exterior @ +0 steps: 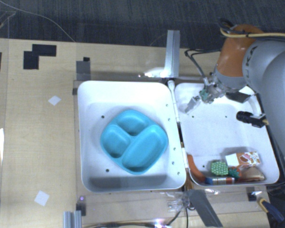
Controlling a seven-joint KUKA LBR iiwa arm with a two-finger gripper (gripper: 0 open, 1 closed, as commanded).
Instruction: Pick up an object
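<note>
While the bench [33, 141] is pale wood with black squares [38, 55] near its far left corner, two white bins sit side by side on it. On the left, the first bin [92, 99] holds a blue tray [134, 140]. That tray has three dips in it, two small and one big, and it lies flat in the middle of the bin, a bit turned. A thin grey bar [172, 53] stands up behind the spot where the two bins meet. Next comes the right bin [218, 132]. Most of its floor is bare, and all its things are bunched along the near edge. An orange curved piece [192, 165] lies at the near left corner. Just right of it is a green bumpy ball [219, 167], with a thin tube [218, 180] lying flat in front of it. Right of the ball is a white block [232, 159], then a small packet with red and orange on it [249, 158], and a brown thing [251, 175] near the rim. These things touch or nearly touch one another. Up at the far left part of this bin is the gripper [192, 104], well apart from the pile. It tilts down to the left, and nothing is seen in it. I cannot tell if it is wide or narrow, as it is too small and blurred. Behind it, the arm [270, 72] comes in from the right, grey with an orange band [233, 51].
</note>
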